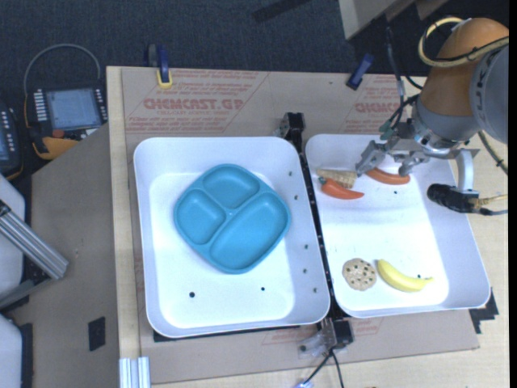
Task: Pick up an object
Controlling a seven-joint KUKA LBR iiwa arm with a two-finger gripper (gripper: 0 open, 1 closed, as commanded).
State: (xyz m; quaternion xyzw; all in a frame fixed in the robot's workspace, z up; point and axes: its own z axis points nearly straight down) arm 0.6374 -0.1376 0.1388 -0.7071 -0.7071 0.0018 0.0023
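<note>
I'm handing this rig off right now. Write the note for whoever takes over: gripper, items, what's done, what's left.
Gripper: low over the far end of the right bin, fingers spread, nothing between them.
Right bin: orange carrot and a tan piece just left of the gripper, an orange-red item under it, cookie and banana at the near end.
Left bin: blue divided plate.
Done: nothing lifted.
Left: grasp and lift one item.
</note>
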